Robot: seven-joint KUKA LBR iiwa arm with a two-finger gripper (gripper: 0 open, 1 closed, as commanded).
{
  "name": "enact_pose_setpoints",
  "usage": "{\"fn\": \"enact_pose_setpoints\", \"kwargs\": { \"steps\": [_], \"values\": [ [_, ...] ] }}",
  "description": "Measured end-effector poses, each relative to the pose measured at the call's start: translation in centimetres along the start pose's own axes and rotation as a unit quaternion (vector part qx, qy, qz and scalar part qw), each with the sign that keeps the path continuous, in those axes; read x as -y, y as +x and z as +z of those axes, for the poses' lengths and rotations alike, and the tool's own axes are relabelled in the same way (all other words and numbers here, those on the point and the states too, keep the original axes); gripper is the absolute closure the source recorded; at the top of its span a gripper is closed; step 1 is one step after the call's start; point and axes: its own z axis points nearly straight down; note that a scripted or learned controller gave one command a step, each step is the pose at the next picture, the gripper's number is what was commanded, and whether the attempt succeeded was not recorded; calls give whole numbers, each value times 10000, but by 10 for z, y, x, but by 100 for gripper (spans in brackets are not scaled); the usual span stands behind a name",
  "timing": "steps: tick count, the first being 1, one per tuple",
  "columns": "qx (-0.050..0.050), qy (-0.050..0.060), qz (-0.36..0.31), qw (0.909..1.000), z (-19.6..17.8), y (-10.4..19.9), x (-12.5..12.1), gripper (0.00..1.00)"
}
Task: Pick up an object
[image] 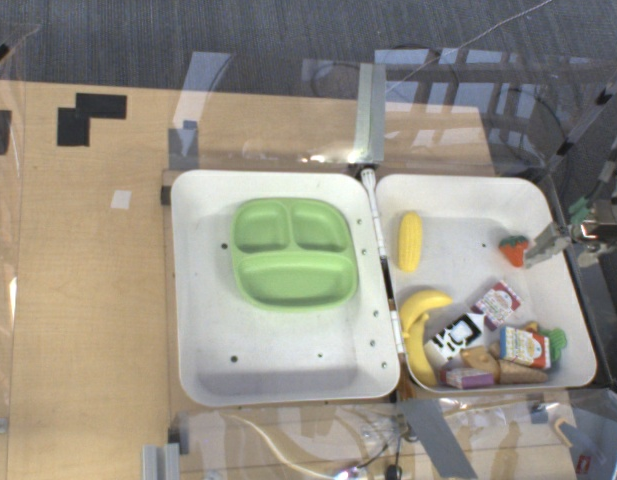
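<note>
The right bin (458,200) holds the loose objects. A yellow corn cob (410,241) lies upright near its left wall. A banana (420,330) curves along the front left. A small red toy with a green top (514,251) sits near the right wall. My gripper (544,247) reaches in low over the bin's right rim, its grey tip right beside the red toy and apparently touching it. Nothing is visibly lifted.
A green divided plate (292,252) lies in the left bin (203,358). Several small packages crowd the right bin's front right corner: a pink-and-white carton (498,303), a black-and-white item (453,335) and a colourful box (523,347). A metal divider (380,258) separates the bins.
</note>
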Motion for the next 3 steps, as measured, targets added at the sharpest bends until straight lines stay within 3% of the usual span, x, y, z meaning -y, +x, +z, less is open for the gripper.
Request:
{"fn": "enact_pose_setpoints", "kwargs": {
  "steps": [1,2,3],
  "values": [
    [-7,13,1437,9896,85,104,-26,0],
    [9,-132,658,9977,158,87,-8,0],
    [43,-196,88,9998,164,84,17,0]
  ]
}}
